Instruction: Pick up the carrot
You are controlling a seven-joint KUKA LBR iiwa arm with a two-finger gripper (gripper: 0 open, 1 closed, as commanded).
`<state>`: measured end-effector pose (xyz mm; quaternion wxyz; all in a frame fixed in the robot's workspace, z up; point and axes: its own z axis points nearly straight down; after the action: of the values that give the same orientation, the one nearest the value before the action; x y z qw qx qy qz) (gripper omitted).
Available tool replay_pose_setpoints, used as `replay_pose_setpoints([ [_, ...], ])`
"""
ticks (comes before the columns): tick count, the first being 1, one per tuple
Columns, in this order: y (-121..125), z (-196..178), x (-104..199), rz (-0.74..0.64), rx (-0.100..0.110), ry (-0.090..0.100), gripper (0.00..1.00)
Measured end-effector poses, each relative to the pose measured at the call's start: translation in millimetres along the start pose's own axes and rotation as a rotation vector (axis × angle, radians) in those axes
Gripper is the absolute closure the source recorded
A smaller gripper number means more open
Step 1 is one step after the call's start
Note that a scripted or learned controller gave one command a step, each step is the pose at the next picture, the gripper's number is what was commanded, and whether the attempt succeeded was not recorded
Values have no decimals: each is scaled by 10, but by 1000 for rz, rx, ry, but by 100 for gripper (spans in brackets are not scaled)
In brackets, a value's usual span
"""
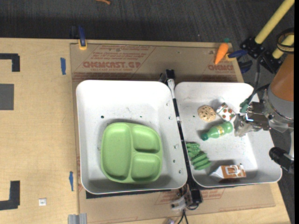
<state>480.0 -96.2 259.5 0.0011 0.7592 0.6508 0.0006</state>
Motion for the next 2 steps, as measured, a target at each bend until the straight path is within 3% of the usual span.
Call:
replay_pose_setpoints([
  [1,-123,547,924,116,6,1,100],
  [2,-129,752,737,-122,6,1,100],
])
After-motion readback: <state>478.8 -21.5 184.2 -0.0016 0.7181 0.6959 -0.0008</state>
